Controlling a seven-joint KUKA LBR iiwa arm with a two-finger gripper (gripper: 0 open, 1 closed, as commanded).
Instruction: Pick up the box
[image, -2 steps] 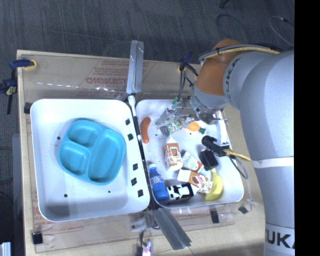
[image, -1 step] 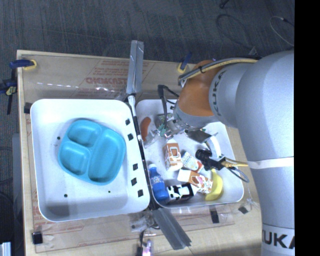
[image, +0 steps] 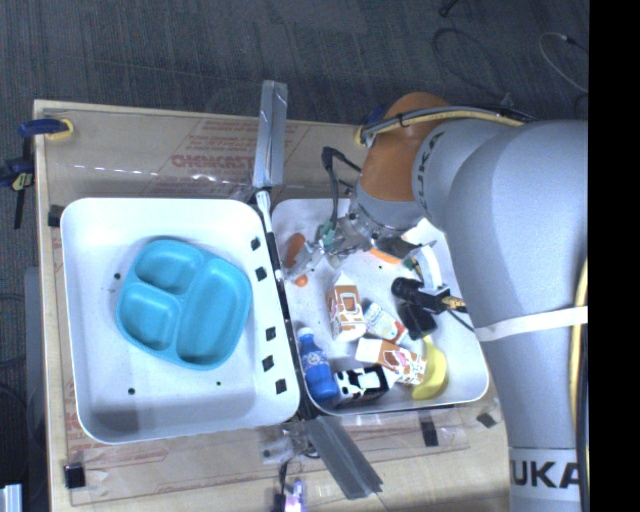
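I am hovering my gripper near the upper part of the right bin, its state unclear, nothing lifted, the box lying just below at centre.

The left bin has lots of room around the blue tray in its middle. The right bin is crowded: the box, a banana, a blue bottle and more things lie close together in its lower half. The big grey arm covers the right side of the picture.
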